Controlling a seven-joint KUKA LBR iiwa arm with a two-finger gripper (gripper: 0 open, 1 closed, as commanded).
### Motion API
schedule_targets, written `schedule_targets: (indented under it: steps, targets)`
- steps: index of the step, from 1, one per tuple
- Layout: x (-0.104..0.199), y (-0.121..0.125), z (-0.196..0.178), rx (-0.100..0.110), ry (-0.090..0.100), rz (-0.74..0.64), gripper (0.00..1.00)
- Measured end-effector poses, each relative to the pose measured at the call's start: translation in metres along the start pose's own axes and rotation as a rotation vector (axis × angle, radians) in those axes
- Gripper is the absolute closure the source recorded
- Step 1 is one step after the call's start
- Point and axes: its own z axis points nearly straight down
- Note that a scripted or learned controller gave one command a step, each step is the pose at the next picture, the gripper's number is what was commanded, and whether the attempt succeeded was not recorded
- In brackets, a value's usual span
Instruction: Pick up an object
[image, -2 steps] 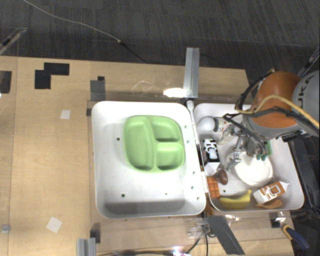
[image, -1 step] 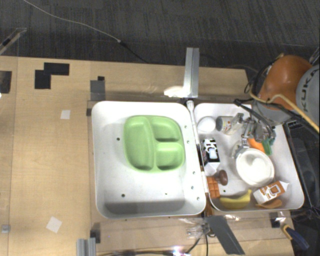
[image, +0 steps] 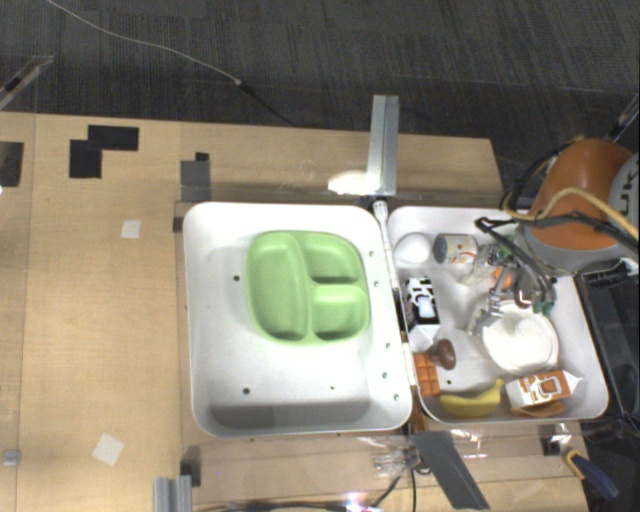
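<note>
The right bin (image: 590, 330) holds several objects: a white cup (image: 412, 247), a small pale jar (image: 456, 248), a black-and-white box (image: 423, 300), a brown rounded piece (image: 443, 352), a brown waffle-like block (image: 427, 376), a banana (image: 471, 402), an orange-and-white carton (image: 541, 390) and a white bowl (image: 521, 342). My gripper (image: 488, 312) hangs low over the middle of this bin, just left of the white bowl's rim and below the jar. Nothing shows in its grasp. The wrist and cables hide part of the bin's upper right.
The left bin (image: 215, 330) carries a green divided plate (image: 306, 285). A metal post (image: 384, 145) rises behind the seam between the bins. The arm's orange band (image: 590, 185) sits over the right bin's far right corner. Wooden bench (image: 90, 320) lies to the left.
</note>
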Motion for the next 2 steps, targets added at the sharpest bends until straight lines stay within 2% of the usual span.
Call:
schedule_targets:
  steps: [1, 2]
  targets:
    - [-0.048, 0.029, 0.001, 0.017, 0.061, -0.189, 0.00]
    - [-0.010, -0.029, -0.025, 0.004, 0.003, -0.229, 0.00]
